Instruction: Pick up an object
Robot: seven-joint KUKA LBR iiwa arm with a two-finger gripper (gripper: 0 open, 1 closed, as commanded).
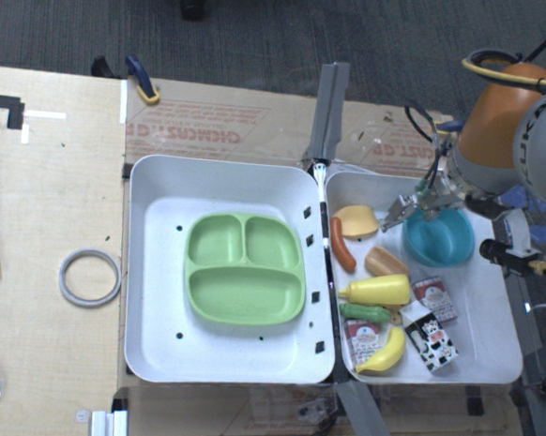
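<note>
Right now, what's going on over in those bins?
The arm's gripper is down in the right bin, at the rim of the teal bowl, with nothing visibly between its fingers. Toy foods lie beside it: a hot dog, a mustard bottle and a banana. The left bin holds a green divided plate.

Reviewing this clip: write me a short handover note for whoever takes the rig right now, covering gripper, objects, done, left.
Gripper: low over the right bin, at the left rim of the blue bowl; nothing visibly held.
Right bin: blue bowl, yellow wedge, hot dog, bread roll, mustard bottle, banana, cow-print carton, small packets.
Left bin: green divided plate.
Done: arm positioned over the right bin.
Left: grasp and lift one object.
</note>
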